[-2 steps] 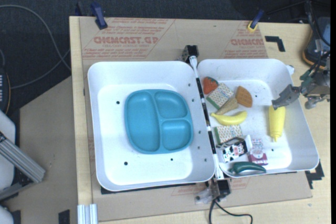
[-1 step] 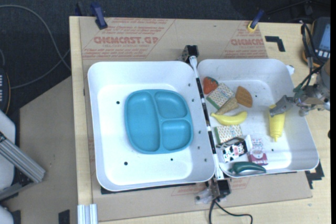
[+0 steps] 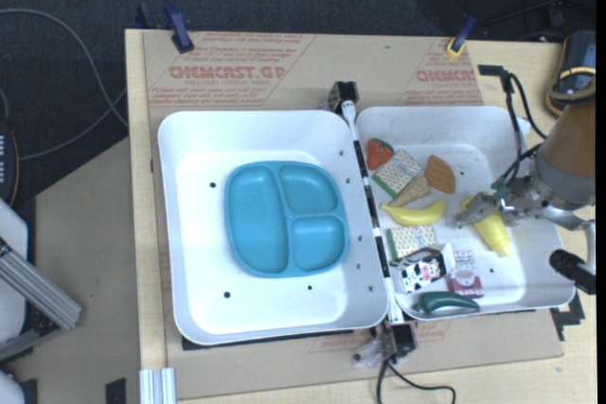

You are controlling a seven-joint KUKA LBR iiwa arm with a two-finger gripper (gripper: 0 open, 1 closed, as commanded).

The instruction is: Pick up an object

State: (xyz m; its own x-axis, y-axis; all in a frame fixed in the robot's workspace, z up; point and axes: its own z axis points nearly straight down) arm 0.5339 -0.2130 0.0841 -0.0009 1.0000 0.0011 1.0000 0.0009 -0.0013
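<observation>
The gripper [image 3: 485, 206] reaches low into the right bin [image 3: 445, 120], just above a small yellow object [image 3: 494, 233]; its fingers seem slightly parted, though blur prevents certainty, possibly lining up a grasp.

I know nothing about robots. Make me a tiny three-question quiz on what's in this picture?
1. True or false: the blue divided plate lies in the left bin.
2. Which lies nearest the claw? A) green-handled tool B) yellow object C) banana
3. Fill in: the arm reaches over the ____ bin.

Key: 1 true; 2 B; 3 right.
</observation>
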